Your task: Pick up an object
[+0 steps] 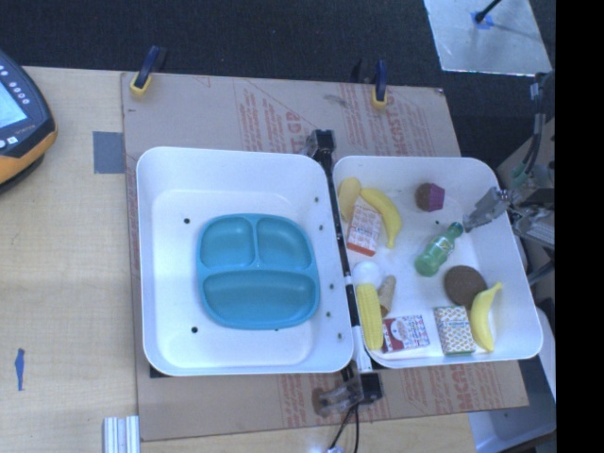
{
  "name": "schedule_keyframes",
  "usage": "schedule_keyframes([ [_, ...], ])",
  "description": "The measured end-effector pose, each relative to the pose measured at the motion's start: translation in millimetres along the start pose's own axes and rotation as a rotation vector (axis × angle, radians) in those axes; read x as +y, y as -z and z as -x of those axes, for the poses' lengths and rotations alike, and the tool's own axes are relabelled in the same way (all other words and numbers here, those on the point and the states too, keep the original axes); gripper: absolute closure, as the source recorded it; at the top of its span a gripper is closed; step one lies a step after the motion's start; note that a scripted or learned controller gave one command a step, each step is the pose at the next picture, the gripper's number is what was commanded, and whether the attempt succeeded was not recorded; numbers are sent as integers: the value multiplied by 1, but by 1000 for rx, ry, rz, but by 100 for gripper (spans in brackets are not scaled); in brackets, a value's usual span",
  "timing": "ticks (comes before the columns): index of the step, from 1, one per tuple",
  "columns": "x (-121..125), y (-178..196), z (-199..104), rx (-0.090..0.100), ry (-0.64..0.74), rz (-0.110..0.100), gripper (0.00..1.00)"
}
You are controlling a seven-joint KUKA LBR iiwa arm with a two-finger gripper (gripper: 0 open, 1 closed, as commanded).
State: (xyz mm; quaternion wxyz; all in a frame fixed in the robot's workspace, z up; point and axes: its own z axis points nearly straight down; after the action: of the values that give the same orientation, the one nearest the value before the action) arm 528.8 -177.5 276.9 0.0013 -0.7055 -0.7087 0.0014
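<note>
My gripper (485,208) hangs over the right rim of the right bin (415,165), just right of and above a green bottle (436,249) that lies tilted in the bin. I see nothing held in it. Close by lie a purple lump (430,195), a brown round object (463,284) and a banana (486,314). On the bin's left side are another banana (382,213), a red and white carton (363,229), a corn cob (369,316) and a white egg (366,273).
Two small printed boxes (406,333) (454,329) sit at the right bin's front. The left bin (170,187) holds a blue divided plate (258,272). Clamps (379,83) pin the cardboard at the back. A yellow and grey device (14,116) rests at far left.
</note>
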Motion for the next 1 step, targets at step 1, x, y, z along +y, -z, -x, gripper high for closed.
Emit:
schedule_keyframes([
  [1,10,-192,5,-2,2,-1,0],
])
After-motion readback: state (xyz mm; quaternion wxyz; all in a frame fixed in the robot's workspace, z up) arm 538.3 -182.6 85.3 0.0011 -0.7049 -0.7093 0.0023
